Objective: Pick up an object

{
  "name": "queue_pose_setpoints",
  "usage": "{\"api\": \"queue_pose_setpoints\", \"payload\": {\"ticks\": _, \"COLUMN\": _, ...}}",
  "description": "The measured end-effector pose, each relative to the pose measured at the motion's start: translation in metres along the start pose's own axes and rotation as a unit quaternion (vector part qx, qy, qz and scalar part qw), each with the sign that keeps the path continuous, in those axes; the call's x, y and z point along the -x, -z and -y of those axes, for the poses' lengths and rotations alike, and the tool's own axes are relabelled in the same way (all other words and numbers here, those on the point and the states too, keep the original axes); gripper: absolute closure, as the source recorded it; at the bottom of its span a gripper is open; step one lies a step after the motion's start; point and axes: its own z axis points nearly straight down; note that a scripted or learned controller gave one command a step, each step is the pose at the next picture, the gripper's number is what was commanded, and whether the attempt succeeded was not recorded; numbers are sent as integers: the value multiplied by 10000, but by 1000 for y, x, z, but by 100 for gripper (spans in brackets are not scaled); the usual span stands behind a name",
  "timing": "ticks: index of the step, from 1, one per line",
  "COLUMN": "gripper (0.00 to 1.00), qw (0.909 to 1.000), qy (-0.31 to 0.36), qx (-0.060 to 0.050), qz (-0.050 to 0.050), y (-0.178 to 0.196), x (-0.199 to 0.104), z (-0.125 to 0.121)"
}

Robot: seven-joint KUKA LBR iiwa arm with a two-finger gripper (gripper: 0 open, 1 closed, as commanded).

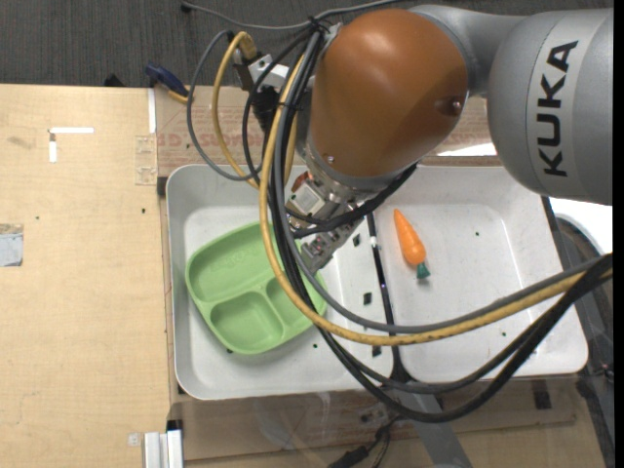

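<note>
Arm parked over the bin, nothing grabbed yet

Gripper (314,247) sits above the green tray (244,295), likely lining up; grip state hidden, can't tell. Carrot (410,243) lies just right.

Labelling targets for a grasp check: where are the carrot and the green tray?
carrot (409,239), camera view, middle of its orange body.
green tray (226,261), camera view, floor of its upper compartment.

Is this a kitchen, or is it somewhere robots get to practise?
Probably a robot lab, not a kitchen. A big KUKA arm trailing loose cables hangs over a white bin on a workbench, and the bin holds only a green plastic tray and a toy carrot.
</note>
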Motion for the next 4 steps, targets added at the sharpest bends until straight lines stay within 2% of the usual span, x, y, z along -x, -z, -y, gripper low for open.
{"api": "queue_pose_setpoints", "payload": {"ticks": 1, "gripper": 100, "qw": 9968, "qy": 801, "qx": 10, "qz": -8, "y": -194, "x": 24, "z": -50}}
{"api": "queue_pose_setpoints", "payload": {"ticks": 2, "gripper": 100, "qw": 9925, "qy": 1222, "qx": 2, "qz": -2, "y": -53, "x": 19, "z": -9}}
{"api": "queue_pose_setpoints", "payload": {"ticks": 3, "gripper": 100, "qw": 9854, "qy": 1703, "qx": 4, "qz": 3, "y": 59, "x": 68, "z": -8}}
{"api": "queue_pose_setpoints", "payload": {"ticks": 4, "gripper": 100, "qw": 9407, "qy": 3392, "qx": 13, "qz": 14, "y": 77, "x": 63, "z": -6}}
